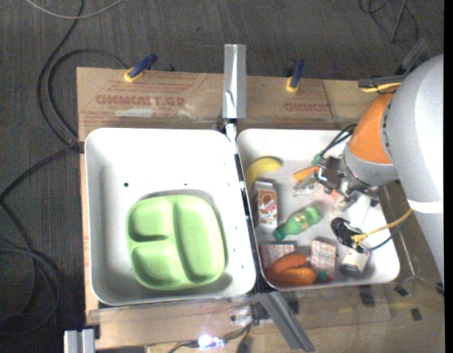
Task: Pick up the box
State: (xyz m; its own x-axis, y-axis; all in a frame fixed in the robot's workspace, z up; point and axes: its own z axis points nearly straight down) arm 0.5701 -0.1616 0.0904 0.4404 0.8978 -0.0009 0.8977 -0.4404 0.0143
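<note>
In the right bin [392, 267] the box [266, 204] lies flat by the left wall, below a yellow fruit [262, 169], not yet picked up. The gripper [331, 176] hangs over the bin's upper right, well apart from it; its grip can't be told, and nothing is visibly held.

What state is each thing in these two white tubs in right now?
Green tray: flat, right way up, alone in the left bin.
Tall carton: lying flat in the right bin.
Green bottle: on its side, capped.
Small box: lying flat, untouched.
Carrot: lying by the near wall.
Yellow fruit: resting in the far corner.
Pincer: low over the right bin, holding nothing visible.
</note>
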